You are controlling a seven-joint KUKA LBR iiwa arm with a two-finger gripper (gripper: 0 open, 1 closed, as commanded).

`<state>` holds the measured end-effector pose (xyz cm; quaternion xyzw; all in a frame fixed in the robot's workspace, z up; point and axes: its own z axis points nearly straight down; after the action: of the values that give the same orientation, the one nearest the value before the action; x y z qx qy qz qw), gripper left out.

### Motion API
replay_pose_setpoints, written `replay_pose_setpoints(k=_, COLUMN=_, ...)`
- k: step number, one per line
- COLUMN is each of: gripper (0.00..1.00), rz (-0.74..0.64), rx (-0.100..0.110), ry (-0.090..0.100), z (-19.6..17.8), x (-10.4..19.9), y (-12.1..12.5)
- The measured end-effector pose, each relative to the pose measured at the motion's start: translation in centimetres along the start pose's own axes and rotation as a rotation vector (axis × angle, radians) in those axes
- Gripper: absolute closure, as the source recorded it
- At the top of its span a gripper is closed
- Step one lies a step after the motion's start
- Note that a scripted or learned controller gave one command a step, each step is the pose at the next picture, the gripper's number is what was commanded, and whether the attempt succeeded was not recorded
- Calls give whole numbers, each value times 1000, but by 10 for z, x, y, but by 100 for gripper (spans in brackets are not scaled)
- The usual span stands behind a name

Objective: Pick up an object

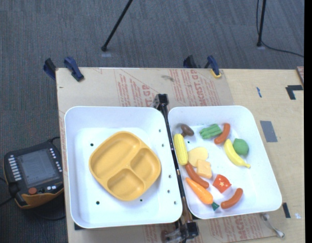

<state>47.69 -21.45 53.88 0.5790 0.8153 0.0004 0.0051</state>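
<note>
From my remote seat I see two shallow white plastic bins side by side on the cardboard-topped bench (125,85). The left bin (77,125) carries a yellow three-compartment plastic plate (124,164), lying flat near its middle.

The right bin (257,135) holds all the pickable toy food. Against its left wall lies a yellow corn cob (180,149), with a small brown mushroom-like piece (186,130) just above it. Beside the cob sit a pale yellow rounded piece (198,154) and a yellow cheese-like wedge (203,169), touching one another. A green leafy vegetable (210,131) lies next to an orange-red sausage (225,133) at the far side. A yellow banana (234,155) curves against a green round fruit (240,146). Nearer me are a thin red-orange sausage (195,174), an orange carrot (200,191), a red block with a white mark (222,183) and another red sausage (232,199) (the pieces on the left are packed close, those on the right looser).

I cannot tell the gripper's state from this view.

Blue clamps (73,68) grip the bench's far edge, and a teach pendant (34,173) lies on the floor to the left.
</note>
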Motion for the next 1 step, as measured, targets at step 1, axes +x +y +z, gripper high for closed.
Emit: replay_pose_setpoints(k=1, gripper=100, rz=-5, rx=-8, ry=-6, z=-11, x=0, y=3)
